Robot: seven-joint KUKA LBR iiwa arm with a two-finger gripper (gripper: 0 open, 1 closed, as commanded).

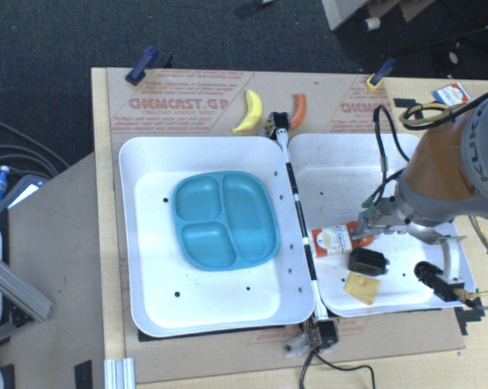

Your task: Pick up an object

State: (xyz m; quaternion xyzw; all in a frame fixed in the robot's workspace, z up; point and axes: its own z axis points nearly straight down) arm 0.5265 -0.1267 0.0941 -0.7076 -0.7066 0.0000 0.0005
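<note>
Claw [372, 224] low in right bin [341, 156] beside ketchup packet [333, 240]; claw state cannot tell; blue tray [225, 219] in left bin [147, 217]

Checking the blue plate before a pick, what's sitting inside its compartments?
Nothing visible: all three compartments of the blue plate show bare blue. What lies beneath it in the left bin is covered and cannot be seen.

- a light blue three-compartment plastic plate [225, 219] lies in the left white bin [139, 241].
- the grey arm's claw [372, 220] is low in the right white bin [341, 164], beside a small red-and-white packet [333, 239].
- just below sit a black block [367, 261] and a tan square piece [361, 287].
- a yellow banana [249, 112] lies on the counter [114, 128] behind the bins.
</note>
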